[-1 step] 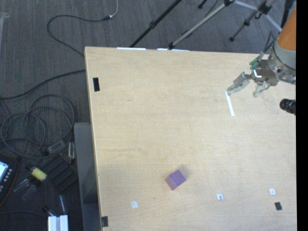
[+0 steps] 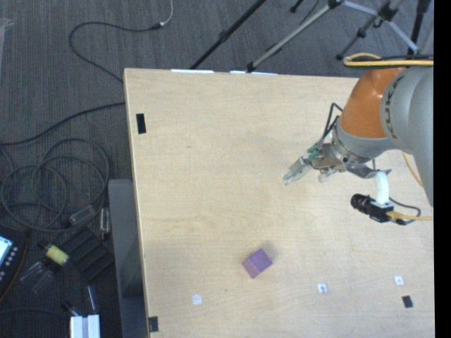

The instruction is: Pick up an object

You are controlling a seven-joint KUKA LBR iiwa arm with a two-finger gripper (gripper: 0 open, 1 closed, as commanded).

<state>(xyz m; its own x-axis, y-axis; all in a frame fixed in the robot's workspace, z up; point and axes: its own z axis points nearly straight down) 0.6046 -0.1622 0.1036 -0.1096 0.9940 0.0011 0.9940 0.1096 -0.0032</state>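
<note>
A small purple cube (image 2: 257,263) lies alone on the light wooden bench top (image 2: 211,174), near its front edge. My gripper (image 2: 306,177) hangs over the right middle of the bench, well up and to the right of the cube. Its two fingers are spread apart and point down-left, with nothing between them. Behind it the grey arm with its orange band (image 2: 370,108) comes in from the right.
A black cable fitting (image 2: 370,206) with a white piece hangs below the wrist. Small black and white markers (image 2: 322,288) dot the bench's front. Cables and boxes (image 2: 63,252) lie on the floor to the left. Tripod legs (image 2: 331,13) stand behind the bench.
</note>
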